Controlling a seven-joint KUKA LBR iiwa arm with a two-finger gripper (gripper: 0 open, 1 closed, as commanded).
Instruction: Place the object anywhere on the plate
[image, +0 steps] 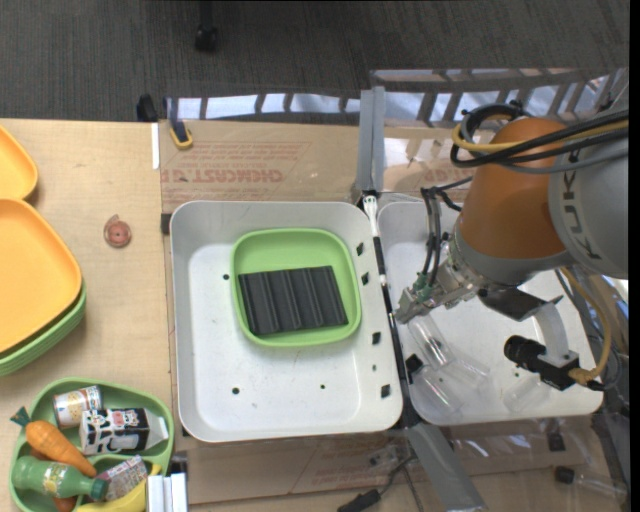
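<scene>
Green plate (295, 248) sits central in the left bin (200, 330), bearing a dark ribbed mat, ready to receive. Right of the plate, the gripper (430, 295) hangs low over the right bin (470, 400); its opening and the object are unclear.

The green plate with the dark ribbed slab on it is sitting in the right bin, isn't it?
Not quite. The camera view shows the green plate, with the dark ribbed slab on it, sitting in the left bin. The right bin is the one the arm reaches over.
</scene>
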